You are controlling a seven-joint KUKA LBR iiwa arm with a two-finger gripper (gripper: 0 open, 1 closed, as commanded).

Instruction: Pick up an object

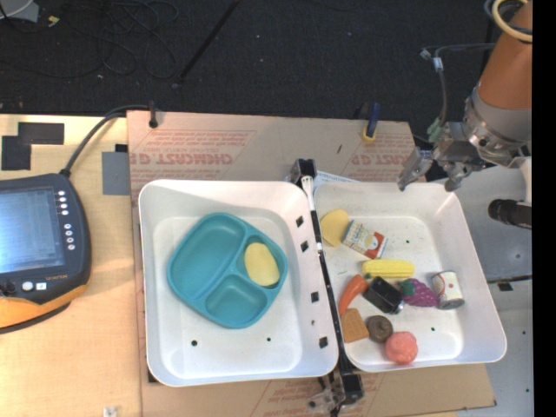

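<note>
My gripper [430,179] hangs over the far right corner of the right bin [473,259], open, with nothing between its fingers. Below it in that bin lie a yellow lemon [334,226], a small white carton [363,240], a corn cob [388,269], a carrot [350,292], a black block [382,295], purple grapes [422,292], a small can [447,289], a cracker [354,324], a brown round piece [379,327] and a pink ball [401,347]. All of them lie nearer the camera than the gripper.
The left bin [165,337] holds a teal divided plate [217,276] with a yellow oval piece [261,263] on it. A teach pendant [35,233] lies at the far left of the bench. A small blue and yellow clip [372,125] stands on the cardboard behind the bins.
</note>
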